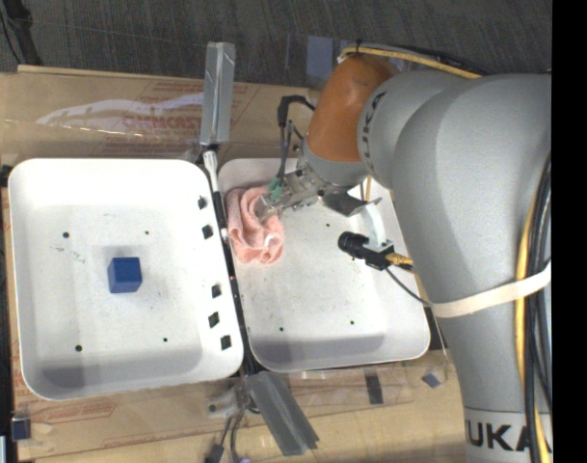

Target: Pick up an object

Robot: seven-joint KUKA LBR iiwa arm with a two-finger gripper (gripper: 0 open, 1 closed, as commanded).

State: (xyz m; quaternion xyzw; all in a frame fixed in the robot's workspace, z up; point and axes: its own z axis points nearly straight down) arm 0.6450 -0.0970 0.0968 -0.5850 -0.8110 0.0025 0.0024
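Pink cloth (253, 226) lies in right bin (312, 345) — blue cube (124, 274) in left bin (42, 355).

Grey arm (466, 210), orange band, black "KUKA" lettering.

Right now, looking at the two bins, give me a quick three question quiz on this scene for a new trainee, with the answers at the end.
1. True or false: the blue cube lies in the same bin as the pink cloth.
2. Which bin is the gripper over? A) the left bin B) the right bin C) neither
3. Fill in: the gripper is at the upper edge of the ____.

Key:
1. False. The cube sits alone in the left bin; the cloth is bunched against the right bin's left wall.
2. B
3. pink cloth; whether it is gripped cannot be told.
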